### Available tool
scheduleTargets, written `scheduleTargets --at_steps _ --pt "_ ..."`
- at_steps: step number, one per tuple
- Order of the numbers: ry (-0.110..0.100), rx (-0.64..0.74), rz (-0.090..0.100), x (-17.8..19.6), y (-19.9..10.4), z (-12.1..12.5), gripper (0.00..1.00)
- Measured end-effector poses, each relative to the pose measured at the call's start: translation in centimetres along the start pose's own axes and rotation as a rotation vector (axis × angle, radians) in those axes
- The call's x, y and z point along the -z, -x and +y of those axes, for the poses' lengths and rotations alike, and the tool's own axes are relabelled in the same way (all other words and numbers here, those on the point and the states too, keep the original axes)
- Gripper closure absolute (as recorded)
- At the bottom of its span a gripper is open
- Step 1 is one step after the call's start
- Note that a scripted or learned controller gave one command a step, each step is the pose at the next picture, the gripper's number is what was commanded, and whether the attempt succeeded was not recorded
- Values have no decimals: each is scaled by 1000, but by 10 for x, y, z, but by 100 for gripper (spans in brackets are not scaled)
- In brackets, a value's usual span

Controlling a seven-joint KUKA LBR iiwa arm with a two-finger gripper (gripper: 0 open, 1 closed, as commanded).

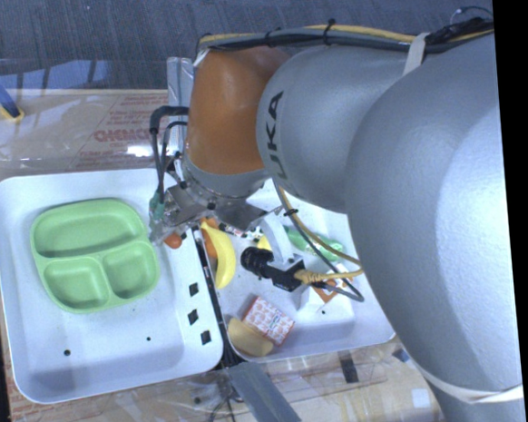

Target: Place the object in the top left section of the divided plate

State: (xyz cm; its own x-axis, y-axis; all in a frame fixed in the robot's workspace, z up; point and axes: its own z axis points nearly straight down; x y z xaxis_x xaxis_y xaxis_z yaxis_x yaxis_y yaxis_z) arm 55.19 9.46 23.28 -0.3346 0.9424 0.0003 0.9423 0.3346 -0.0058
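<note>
While the grey arm's two-finger gripper (169, 224), its grasp state indiscernible, hangs near the green divided plastic plate (94, 253), the smooth yellow toy banana (220, 254) looks light, rigid, best pinched mid-length.

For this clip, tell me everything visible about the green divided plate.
The divided plate is pale green, matte and plastic-looking, with rounded corners and a raised rim. Ridges split it into three sections: one long section along the top and two smaller ones below. All three look bare. It lies flat, slightly turned, in the upper part of the left bin, resting on the bin's floor. Nothing else touches it; the arm's wrist hangs just past its right edge.
</note>
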Motion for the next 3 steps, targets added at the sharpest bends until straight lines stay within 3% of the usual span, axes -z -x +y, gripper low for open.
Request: scheduleTargets --at_steps 1,2,3 --pt "0 0 0 0 0 0 0" --pt "-7 7 0 6 -1 1 100" --pt "-2 99 0 17 -9 -69 100"
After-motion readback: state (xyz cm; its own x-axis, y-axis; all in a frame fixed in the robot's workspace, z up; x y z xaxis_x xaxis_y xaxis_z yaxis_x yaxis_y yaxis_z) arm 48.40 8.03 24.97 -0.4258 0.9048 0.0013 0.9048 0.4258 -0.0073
